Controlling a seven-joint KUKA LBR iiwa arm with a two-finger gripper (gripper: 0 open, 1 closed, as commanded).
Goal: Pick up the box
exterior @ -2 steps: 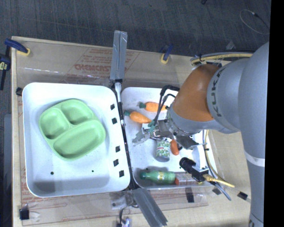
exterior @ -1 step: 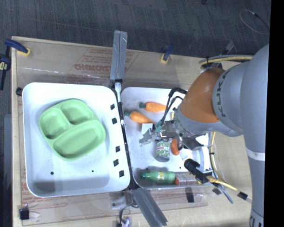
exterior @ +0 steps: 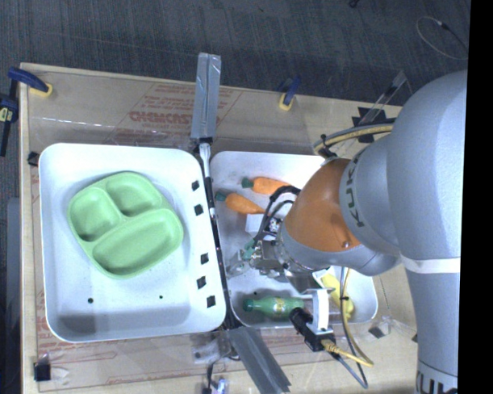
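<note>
a: what does the camera view show of the arm?
b: the grey arm (exterior: 425, 182) reaches down into the right bin (exterior: 231, 163), its gripper (exterior: 256, 257) low near the bin's left wall. whether the pincer is open or closed cannot be told.
a: and the box?
b: it cannot be made out. two carrots (exterior: 259, 192) lie at the bin's far end, a green bottle (exterior: 273, 304) along its near edge.
a: the left bin (exterior: 60, 226)?
b: it holds a green divided plate (exterior: 126, 222).
</note>
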